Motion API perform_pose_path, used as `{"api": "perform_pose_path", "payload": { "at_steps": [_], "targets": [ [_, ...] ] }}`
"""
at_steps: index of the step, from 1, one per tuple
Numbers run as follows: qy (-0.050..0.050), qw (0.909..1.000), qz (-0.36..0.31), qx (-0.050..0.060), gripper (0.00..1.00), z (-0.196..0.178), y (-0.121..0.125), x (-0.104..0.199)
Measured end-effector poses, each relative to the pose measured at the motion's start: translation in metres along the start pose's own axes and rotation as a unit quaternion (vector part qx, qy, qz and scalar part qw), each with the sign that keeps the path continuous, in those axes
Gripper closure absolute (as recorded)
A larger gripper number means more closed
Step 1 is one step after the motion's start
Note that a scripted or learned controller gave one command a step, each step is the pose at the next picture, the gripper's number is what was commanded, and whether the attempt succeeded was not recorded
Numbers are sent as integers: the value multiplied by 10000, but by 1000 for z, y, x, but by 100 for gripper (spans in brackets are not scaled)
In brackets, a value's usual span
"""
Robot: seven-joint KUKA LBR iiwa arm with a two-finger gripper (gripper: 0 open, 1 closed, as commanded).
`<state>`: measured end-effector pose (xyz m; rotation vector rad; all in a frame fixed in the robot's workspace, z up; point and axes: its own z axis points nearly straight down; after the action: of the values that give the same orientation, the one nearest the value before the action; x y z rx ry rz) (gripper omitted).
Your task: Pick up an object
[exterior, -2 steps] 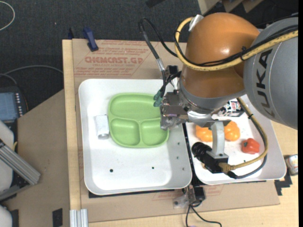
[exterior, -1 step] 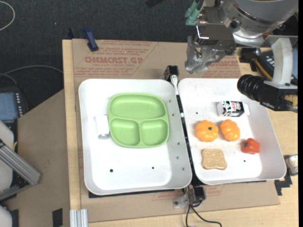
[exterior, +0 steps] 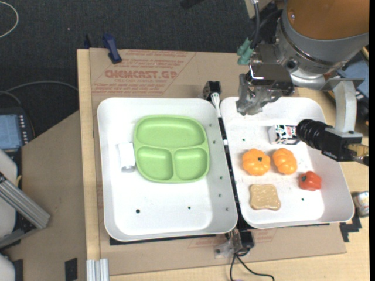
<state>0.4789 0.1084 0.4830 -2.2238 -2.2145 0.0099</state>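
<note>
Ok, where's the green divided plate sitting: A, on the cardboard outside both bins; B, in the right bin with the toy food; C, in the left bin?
C: the green divided plate lies inside the left bin, apart from the toy food.

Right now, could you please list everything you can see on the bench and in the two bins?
divided plate: one, light green, three compartments, middle of the left bin
small block: one, white, left bin, just left of the plate
pumpkins: two, orange, side by side in the middle of the right bin
toast slice: one, tan, right bin, near edge below the pumpkins
red item: one, red, right bin, right of the pumpkins
small carton: one, white with dark marks, right bin, above the pumpkins
bins: two, white, side by side on the cardboard
cardboard sheet: one, brown with red print, under the bins
clip: one, blue, far left corner of the cardboard
arm: one, grey and orange, from the right
pincer: one, dark metal, over the right bin's far left corner
</note>
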Motion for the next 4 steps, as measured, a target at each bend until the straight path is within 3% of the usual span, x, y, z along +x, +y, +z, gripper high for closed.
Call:
{"api": "perform_pose_path", "payload": {
  "at_steps": [1, 2, 3, 4],
  "targets": [
    [-5, 10000, -63, 37, 100, 121, -2, 86],
    [0, 10000, 18, -21, 100, 111, 1, 8],
    [26, 10000, -56, -53, 100, 84, 0, 73],
    [-2, 10000, 8, 0, 100, 129, 1, 12]
  ]
}}
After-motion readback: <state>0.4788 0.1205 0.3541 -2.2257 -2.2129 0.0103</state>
